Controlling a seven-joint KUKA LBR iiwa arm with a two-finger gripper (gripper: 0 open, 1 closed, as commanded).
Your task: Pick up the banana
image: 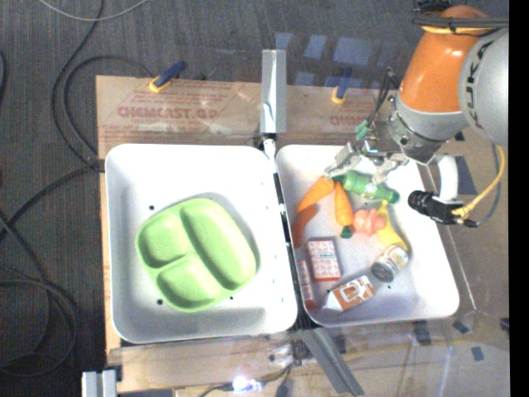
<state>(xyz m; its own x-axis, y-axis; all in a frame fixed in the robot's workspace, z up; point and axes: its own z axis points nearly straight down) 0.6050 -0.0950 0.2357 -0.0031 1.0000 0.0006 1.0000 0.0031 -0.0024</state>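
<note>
The banana (394,238) lies in the right bin (438,292), a short yellow piece near the right wall, its upper end tucked under a red-orange toy (370,220). My gripper (364,165) hovers over the bin's far part, up and to the left of the banana. Its fingers are open with nothing between them. Just under the gripper lies a green toy vegetable (369,186).
Two orange carrots (316,193) (343,208) lie left of the gripper. A red box (324,258), a brown packet (354,292) and a small can (388,265) occupy the bin's near part. The left bin (124,172) holds a green divided plate (197,253).
</note>
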